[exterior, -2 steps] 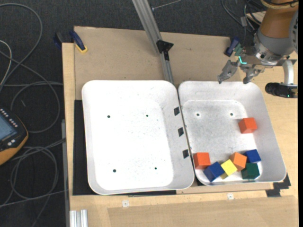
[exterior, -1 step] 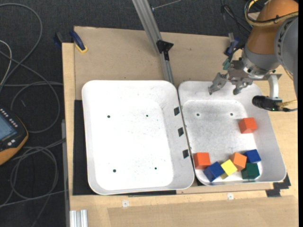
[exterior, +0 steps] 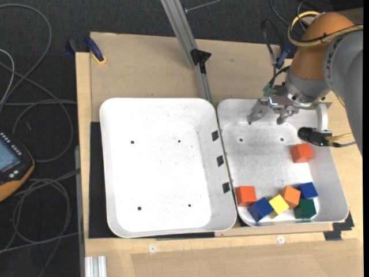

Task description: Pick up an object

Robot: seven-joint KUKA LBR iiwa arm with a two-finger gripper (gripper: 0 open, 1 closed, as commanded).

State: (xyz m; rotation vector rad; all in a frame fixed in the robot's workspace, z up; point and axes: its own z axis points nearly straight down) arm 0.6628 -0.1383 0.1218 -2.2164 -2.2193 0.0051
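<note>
Blocks huddle at the lower right of the frame, inside the right bin; one orange block sits alone above them. My gripper hovers higher, fingers apart, empty. Approach step: next I descend onto that loner.

No readable text or labels anywhere.

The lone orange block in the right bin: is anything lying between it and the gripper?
No. In the camera view, only bare white bin floor lies between the gripper and the lone orange block.
</note>
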